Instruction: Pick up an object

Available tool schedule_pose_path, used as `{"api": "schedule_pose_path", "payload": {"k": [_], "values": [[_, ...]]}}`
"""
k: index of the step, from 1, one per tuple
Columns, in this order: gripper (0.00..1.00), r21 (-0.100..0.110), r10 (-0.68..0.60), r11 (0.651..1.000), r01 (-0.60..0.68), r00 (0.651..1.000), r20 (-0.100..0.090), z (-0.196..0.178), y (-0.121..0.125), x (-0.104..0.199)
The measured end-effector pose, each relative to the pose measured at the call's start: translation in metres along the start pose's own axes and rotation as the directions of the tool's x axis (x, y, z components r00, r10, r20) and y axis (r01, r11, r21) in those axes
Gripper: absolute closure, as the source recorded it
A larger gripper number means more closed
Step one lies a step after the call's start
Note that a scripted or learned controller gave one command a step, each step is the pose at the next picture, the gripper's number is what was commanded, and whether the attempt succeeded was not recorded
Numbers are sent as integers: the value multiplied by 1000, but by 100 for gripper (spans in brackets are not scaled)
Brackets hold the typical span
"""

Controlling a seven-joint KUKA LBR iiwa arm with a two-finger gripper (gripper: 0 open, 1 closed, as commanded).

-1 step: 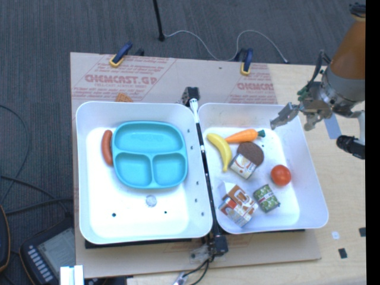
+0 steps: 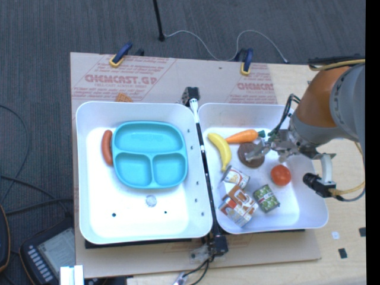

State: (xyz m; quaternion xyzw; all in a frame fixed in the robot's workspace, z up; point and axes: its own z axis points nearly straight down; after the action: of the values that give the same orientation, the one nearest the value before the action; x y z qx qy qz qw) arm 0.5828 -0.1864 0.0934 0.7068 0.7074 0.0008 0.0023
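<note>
— Grey carpet surrounds the worktop (image 2: pixel 178 76). Where is the hand (image 2: pixel 259 152)?
— Low in the right bin (image 2: pixel 309 218), over a brown disc (image 2: pixel 251 155), beside the carrot (image 2: pixel 242 136). Its opening I cannot tell.

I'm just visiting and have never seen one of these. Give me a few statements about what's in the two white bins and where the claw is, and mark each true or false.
1. The blue divided tray lies in the left bin. True.
2. The banana is in the same bin as the blue tray. False: it lies in the right bin, beside the carrot.
3. A red sausage lies just left of the blue tray. True.
4. The claw hangs over the left bin. False: it is over the right bin, close to a brown round object.
5. The red tomato sits inside a tray compartment. False: it rests on the right bin's floor.
</note>
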Motion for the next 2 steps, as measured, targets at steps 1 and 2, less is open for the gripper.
{"api": "schedule_pose_path", "payload": {"k": [1,2], "values": [[100,-3,1,1000,-1,1000,-1,-11,1,1],[0,-2,1,1000,-1,1000,-2,-11,1,1]]}}
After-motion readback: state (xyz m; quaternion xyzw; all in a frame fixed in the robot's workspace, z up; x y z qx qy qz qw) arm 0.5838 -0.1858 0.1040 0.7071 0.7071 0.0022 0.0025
